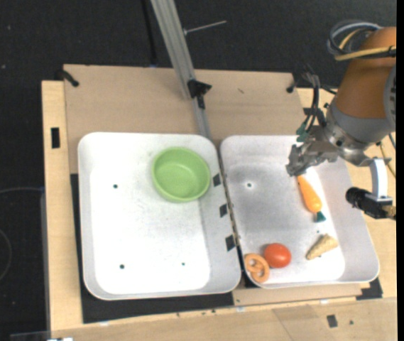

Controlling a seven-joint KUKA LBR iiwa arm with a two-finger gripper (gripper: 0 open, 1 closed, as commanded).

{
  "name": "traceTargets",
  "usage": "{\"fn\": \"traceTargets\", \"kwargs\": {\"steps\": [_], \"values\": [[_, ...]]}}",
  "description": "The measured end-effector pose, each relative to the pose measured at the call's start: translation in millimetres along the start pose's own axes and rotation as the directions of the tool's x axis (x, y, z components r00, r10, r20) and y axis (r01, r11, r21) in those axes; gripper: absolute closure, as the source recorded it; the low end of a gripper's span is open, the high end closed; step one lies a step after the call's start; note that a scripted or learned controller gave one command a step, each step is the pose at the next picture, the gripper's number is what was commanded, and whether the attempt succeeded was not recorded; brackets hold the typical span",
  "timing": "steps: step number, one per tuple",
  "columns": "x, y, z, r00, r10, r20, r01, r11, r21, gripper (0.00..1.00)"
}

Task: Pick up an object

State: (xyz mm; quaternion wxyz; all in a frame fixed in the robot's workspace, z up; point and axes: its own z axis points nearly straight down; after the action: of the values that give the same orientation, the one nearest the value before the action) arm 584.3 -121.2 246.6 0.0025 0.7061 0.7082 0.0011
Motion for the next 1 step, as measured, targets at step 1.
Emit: {"fn": "traceTargets", "kwargs": {"steps": [1], "values": [[-1.1, 1.7, -51.7, 1.0, -0.001, -0.001, 0.001, 1.0, -0.002, 1.0]]}}
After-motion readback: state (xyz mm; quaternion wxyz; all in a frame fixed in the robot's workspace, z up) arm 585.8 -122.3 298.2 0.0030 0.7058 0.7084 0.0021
